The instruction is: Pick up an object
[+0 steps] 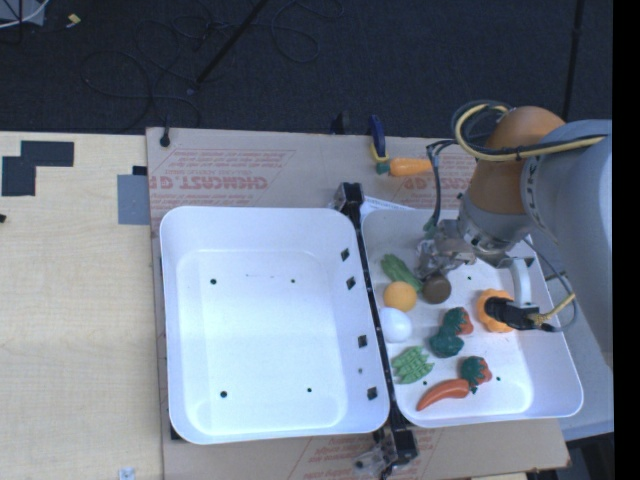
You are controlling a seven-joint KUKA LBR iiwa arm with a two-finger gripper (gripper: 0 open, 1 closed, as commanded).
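The cardboard sheet (250, 168) on the bench carries the two bins edge to edge, so anything lifted from one has only a short way to travel to the other. The left bin (175, 268) takes the greater share of the sheet. The right bin (560, 393) holds all the toy food, scattered loosely rather than stacked, which leaves room to come down between pieces.

The arm (560, 188) bends in over the right bin's far right corner, its wrist turned down so that the gripper (437, 266) points into the bin's far half. Whether the claw is open or shut I cannot tell from here, and I see nothing that is plainly in its hold.

Directly beneath it, touching or nearly so, sits a brown round piece (436, 290), which I take to be the thing it is after. It lies toward the middle of the bin.

Near the bin's left wall lie a green pickle (400, 268), an orange ball (400, 296) and a white egg (396, 325). They are close enough to be nudged. A red chilli (443, 395) lies by the near edge, well apart.
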